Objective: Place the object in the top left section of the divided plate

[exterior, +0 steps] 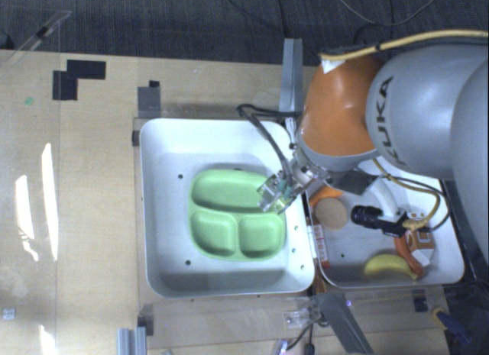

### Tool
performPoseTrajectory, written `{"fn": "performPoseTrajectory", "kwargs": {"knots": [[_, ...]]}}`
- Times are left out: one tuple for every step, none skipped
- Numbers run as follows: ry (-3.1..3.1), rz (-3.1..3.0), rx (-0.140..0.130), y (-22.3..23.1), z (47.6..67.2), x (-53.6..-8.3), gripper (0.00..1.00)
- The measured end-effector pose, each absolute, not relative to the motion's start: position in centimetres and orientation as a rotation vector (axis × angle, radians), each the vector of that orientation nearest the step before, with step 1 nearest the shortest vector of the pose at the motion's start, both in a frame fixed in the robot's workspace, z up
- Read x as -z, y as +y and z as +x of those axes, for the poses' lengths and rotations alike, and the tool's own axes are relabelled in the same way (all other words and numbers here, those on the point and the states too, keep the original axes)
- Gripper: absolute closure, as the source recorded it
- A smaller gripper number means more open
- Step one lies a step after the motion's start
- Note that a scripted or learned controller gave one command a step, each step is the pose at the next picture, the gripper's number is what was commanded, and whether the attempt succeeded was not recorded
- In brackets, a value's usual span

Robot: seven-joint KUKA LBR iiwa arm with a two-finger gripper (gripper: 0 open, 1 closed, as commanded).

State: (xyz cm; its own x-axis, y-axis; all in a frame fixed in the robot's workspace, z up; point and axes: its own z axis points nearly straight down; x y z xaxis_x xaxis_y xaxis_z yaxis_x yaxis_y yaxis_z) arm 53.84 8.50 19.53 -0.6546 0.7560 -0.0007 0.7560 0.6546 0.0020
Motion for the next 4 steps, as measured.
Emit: {"fn": "performPoseTrajectory", "kwargs": {"knots": [[2.856,1.306,-0.002,8.5,53.8,-19.5,0.00],[2.906,1.178,-0.005,9.5,57.1,-29.1,0.00],[2.969,1.025,-0.001,8.6,50.5,-18.3,0.00],[2.988,0.955,-0.005,8.8,50.8,-22.7,0.00]]}}
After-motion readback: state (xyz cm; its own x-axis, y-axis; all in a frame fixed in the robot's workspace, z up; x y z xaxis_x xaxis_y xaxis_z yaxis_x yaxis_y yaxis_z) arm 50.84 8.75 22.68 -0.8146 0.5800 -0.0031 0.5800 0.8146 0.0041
